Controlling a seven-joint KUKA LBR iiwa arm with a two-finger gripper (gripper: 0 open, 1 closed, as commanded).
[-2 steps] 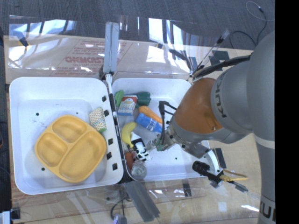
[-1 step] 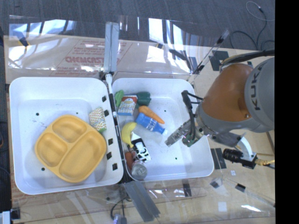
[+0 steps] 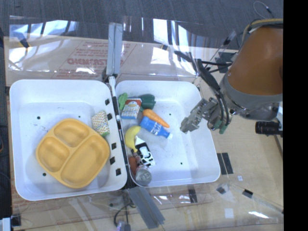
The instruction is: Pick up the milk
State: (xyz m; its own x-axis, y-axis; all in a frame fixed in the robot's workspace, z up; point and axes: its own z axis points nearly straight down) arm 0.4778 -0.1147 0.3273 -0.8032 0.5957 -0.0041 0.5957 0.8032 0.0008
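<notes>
Above the right-hand shallow white bin (image 3: 202, 170), the grey claw (image 3: 188, 125) hovers apparently empty, its opening unclear, while the small black-and-white cow-patterned milk carton (image 3: 143, 155) lies wedged between a yellow banana (image 3: 132, 135) and a metal can (image 3: 143, 176), inviting a wrong grab.

fixed overhead camera | slanted down | both bins (image 3: 19, 129) | arm (image 3: 255, 57) from right

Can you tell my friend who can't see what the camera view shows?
A grey robot arm's tool hangs over the right white bin, which holds a milk carton, banana, carrot and blue bottle. A yellow divided plate lies in the left bin.
</notes>
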